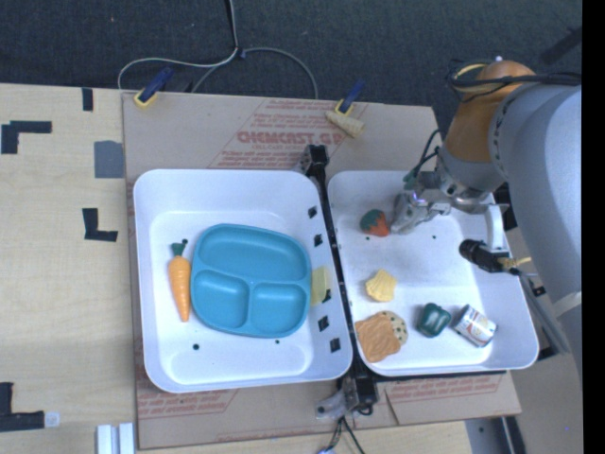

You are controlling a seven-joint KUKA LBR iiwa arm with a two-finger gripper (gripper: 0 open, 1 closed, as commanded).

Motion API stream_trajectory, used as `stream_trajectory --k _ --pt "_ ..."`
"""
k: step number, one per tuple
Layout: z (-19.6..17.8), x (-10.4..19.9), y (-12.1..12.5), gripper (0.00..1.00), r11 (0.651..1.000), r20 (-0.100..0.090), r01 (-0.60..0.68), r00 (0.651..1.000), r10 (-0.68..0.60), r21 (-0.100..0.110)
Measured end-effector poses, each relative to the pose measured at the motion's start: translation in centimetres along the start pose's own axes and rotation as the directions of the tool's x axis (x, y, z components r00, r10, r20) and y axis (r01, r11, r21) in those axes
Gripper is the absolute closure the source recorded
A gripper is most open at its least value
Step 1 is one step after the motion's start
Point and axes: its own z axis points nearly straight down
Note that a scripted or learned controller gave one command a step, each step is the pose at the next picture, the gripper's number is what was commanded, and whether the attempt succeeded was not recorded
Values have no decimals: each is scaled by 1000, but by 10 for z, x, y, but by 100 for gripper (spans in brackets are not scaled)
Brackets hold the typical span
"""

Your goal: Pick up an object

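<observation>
My gripper (408, 214) reaches down into the right bin (501, 343) near its far edge, just right of a small red and green toy vegetable (375, 222). Nothing shows between its tips. Further forward in that bin lie a pale yellow chip-like piece (381, 286), a round brown cookie (380, 336), a dark green pepper-like toy (433, 320) and a small can (474, 325). The left bin (151, 206) holds a blue divided plate (250, 280) and an orange carrot (180, 283) at the plate's left.
A black divider clip row (324, 253) runs between the two bins. Both bins rest on a cardboard sheet (274, 135) with clamps at its far edge. The grey arm and its orange band (482, 112) stand over the right bin's far right corner.
</observation>
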Motion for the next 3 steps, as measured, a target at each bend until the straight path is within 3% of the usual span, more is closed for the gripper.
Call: stream_trajectory --k 1,2,3 --pt "0 0 0 0 1000 0 0 1000 0 1" --pt "-44 13 -98 0 1000 -1 -1 1000 1 -24" --pt "-45 -37 -155 0 1000 3 -5 1000 5 -27"
